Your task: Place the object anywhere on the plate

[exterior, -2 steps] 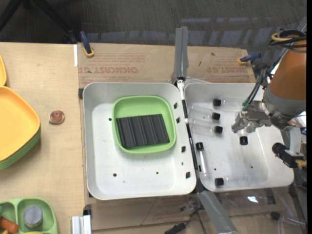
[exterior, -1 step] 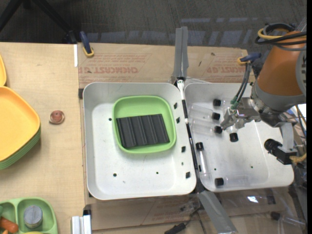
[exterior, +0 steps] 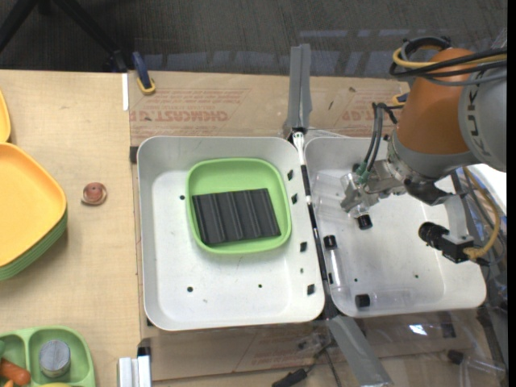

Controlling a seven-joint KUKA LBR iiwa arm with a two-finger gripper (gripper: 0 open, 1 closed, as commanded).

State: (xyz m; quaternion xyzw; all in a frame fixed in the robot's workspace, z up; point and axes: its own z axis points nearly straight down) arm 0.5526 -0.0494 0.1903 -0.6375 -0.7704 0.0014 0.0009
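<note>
Gripper (exterior: 359, 206) hangs low over the right bin (exterior: 403, 274); whether it is released or clenched I cannot tell, and nothing shows in its grasp. Left of it, across the wall between the bins, the dark ridged slab (exterior: 235, 216) lies flat on the green plate (exterior: 234, 166) in the left bin (exterior: 226, 290). The placing looks done. I judge that the sound move is to rise straight up, clear of the bin wall, leaving the slab alone. Count: one gripper, one slab, one plate, two bins.
</note>
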